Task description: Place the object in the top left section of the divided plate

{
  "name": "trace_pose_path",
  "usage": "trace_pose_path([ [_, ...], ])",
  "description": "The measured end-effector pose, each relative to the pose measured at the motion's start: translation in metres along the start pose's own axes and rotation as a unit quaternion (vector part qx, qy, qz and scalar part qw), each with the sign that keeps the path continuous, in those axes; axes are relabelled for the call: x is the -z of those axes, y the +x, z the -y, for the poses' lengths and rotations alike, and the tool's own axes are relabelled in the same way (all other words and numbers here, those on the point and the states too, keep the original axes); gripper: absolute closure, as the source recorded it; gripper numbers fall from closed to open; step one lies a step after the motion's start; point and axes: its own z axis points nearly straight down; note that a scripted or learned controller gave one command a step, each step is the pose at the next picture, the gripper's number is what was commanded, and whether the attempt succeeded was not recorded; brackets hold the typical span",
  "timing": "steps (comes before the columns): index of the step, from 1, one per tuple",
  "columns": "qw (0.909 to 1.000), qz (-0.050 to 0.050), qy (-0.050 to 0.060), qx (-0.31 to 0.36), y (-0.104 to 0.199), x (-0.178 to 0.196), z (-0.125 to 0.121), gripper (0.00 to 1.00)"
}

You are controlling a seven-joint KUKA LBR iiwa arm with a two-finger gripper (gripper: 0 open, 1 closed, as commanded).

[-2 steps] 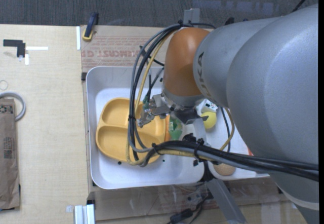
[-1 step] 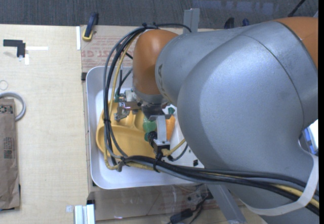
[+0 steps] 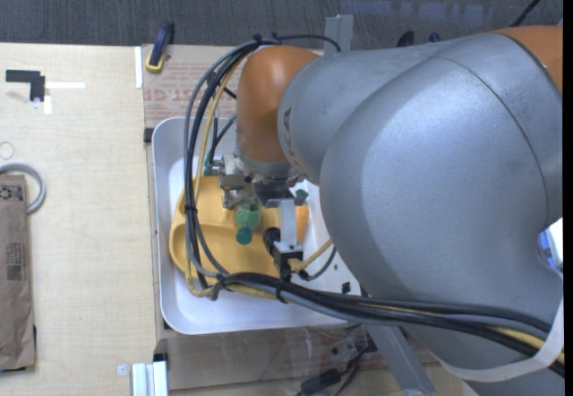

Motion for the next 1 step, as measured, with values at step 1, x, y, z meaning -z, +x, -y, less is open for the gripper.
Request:
trace_pose_path([
  [1, 0.9956, -0.005, 0.007, -0.093, 0.0207, -0.008, -0.0755, 1.0],
])
